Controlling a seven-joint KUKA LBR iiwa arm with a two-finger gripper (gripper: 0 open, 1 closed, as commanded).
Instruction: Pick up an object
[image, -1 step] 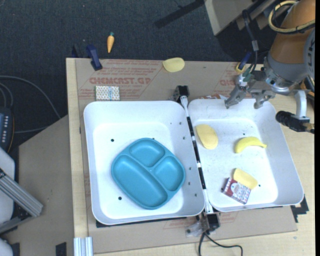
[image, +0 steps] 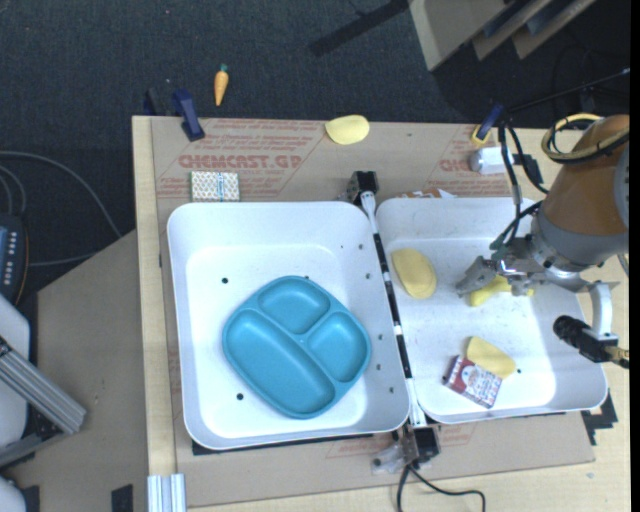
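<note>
Yellow shows between the fingers of the gripper (image: 492, 282), low in the right bin (image: 440, 330): a small yellow piece (image: 483, 295), gripped (as far as I can see). Left bin (image: 200, 250) holds a blue divided plate (image: 295, 345).

Blue divided plate (image: 296, 345) in white bin (image: 200, 260); red-patterned box (image: 472, 381).

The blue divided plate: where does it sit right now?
The blue divided plate lies in the left bin, slightly toward its near edge, apart from the gripper over the right bin.
</note>
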